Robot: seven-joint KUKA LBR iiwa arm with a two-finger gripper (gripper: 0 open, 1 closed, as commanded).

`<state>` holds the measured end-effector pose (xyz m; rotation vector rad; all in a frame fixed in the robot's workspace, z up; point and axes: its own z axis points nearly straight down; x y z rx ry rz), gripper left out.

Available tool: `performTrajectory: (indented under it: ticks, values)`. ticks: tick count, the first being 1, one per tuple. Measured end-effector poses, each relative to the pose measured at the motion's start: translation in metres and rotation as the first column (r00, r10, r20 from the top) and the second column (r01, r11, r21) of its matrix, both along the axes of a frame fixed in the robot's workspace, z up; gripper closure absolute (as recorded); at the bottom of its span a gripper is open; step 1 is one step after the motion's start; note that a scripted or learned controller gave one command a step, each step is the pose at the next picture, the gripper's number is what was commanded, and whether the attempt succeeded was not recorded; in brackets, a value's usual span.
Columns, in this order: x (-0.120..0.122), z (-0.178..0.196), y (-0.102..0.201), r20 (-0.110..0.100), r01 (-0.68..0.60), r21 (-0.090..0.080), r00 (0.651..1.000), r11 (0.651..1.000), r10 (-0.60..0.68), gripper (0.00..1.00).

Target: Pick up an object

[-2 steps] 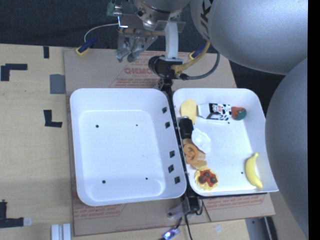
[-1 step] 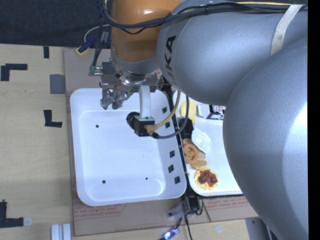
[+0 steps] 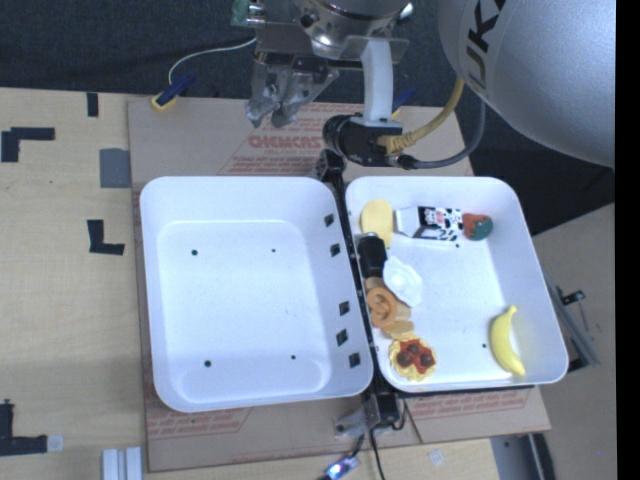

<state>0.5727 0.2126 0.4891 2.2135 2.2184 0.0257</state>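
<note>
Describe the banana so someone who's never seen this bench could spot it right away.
Look in the right bin of the two white ones. The banana lies alone by its near right corner, apart from the cluster along the bin's left wall. It is the only long, curved, plain yellow thing there.

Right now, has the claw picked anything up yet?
Not yet, it seems. The claw hangs above the bench beyond the bins with nothing between its fingers. The banana, the pizza toy and the rest lie in the right bin. Reaching down and grasping one is left.

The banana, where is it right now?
The banana lies in the right bin, near its front right corner, apart from the pizza toy to its left.
</note>
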Motion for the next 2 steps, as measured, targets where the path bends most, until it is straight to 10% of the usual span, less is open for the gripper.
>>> performTrajectory:
  ticks: [1,2]
  values:
    - [-0.08,-0.172,0.003,-0.039,-0.001,-0.015,0.999,1.0,0.0,1.0]
    - [-0.088,-0.032,-0.005,-0.005,-0.001,-0.001,1.0,1.0,0.001,1.0]
